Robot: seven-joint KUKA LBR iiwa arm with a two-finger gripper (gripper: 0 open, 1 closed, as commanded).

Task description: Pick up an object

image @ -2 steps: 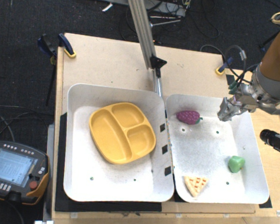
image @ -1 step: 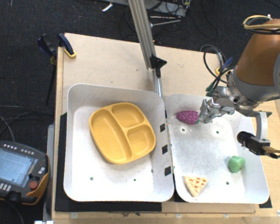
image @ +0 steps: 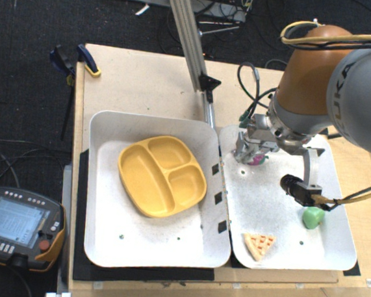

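2 metal fingers of the gripper (image: 250,154) point down into the right bin (image: 265,204) near its upper left corner, pinching a small pink-purple object (image: 257,159) between them. Farther out in this bin lie a green toy (image: 312,217) near the right rim and a waffle-patterned wedge (image: 258,245) near the front. A yellow divided plate (image: 162,175) sits in the left bin (image: 99,234).
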